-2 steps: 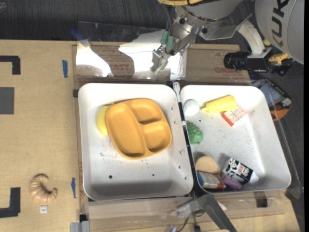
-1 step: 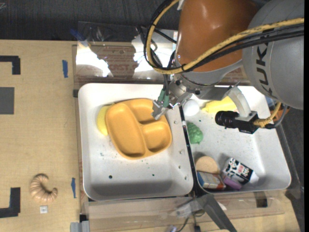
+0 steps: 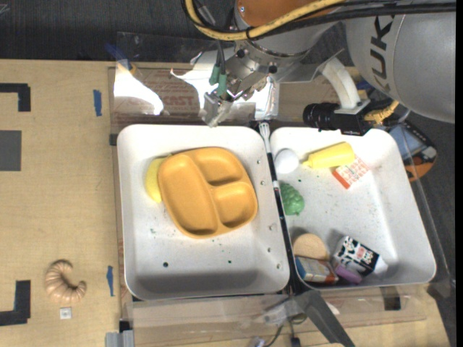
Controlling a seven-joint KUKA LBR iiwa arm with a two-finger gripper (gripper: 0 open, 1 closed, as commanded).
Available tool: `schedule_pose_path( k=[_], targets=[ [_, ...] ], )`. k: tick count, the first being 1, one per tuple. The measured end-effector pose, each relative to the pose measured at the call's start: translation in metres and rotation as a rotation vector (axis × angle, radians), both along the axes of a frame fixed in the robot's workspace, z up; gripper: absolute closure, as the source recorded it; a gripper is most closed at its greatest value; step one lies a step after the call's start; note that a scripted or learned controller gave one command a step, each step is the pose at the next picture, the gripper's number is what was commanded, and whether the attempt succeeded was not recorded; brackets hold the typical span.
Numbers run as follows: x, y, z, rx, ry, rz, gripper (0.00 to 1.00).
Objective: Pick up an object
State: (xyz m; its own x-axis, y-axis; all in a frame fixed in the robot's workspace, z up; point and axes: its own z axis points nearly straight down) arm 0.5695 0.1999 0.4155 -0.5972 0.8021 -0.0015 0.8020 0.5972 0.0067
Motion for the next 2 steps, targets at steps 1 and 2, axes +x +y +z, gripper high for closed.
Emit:
schedule_pose_path(
  k=[1,2],
  targets=[
    [-0.006,-0.01,0.046,0.0,-0.003,0.018,1.0],
    [-0.063,0.009,-0.106,-0.005,0.013,0.067,1.0]
  ],
)
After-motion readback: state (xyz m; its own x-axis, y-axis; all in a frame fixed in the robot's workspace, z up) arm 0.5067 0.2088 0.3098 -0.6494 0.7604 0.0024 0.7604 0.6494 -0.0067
